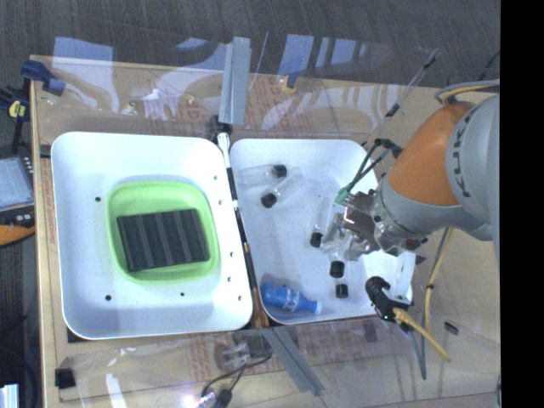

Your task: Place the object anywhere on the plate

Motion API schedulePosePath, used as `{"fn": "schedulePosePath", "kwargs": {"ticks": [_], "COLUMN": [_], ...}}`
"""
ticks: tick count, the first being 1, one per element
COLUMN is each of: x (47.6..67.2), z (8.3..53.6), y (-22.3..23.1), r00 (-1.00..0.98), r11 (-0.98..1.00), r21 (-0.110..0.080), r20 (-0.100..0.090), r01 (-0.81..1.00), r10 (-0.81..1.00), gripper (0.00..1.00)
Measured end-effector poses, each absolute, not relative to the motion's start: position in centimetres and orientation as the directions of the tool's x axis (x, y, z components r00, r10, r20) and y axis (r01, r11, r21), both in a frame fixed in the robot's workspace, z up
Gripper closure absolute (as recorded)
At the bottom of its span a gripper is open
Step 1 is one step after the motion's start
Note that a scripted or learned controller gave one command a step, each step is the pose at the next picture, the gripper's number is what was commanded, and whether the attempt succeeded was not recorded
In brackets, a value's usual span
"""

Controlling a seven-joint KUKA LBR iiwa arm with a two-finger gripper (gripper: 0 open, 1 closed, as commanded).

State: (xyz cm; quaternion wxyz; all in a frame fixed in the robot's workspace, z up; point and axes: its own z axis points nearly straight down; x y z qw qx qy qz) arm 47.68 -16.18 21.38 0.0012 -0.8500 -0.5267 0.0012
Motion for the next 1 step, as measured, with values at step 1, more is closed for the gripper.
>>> {"fn": "schedulePosePath", "kwargs": {"ticks": [1], "x": [47.67], "z": [21.38], "y": [-16.19], "r00": [0.445], "r11": [-0.445], "r21": [-0.003], "r20": [-0.001], "r01": [0.895], "r10": [0.895], "gripper": [0.0]}}
